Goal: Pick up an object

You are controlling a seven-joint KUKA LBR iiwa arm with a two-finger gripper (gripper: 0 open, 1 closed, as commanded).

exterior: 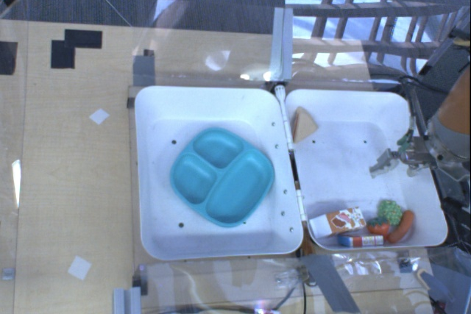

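My gripper (394, 160) hangs over the right bin (346, 114), near its right wall, with my fingers spread wide and nothing between them. The things I could take all lie below my jaws, along the bin's near edge: a small carton (344, 220) with orange print, a thin tube (360, 240) lying flat in front of it, and to their right a green toy vegetable (391, 212) touching an orange sausage-shaped piece (401, 227). Far off to the left of my jaws, against the dividing wall, leans a tan wedge (302, 124), standing apart from everything else.

To do this well, I judge the wedge or the carton the cleaner target, since each has free sides. The green and orange pieces are pressed together in the corner, so my fingers could catch both or strike the bin wall. I should come straight down, centred, with the jaws across the narrow side of whatever I choose.

The left bin (154, 180) holds a blue divided plate (223, 176). My wrist is cut off at the right edge. The small red thing (377, 229) beside the green piece is too small to name.
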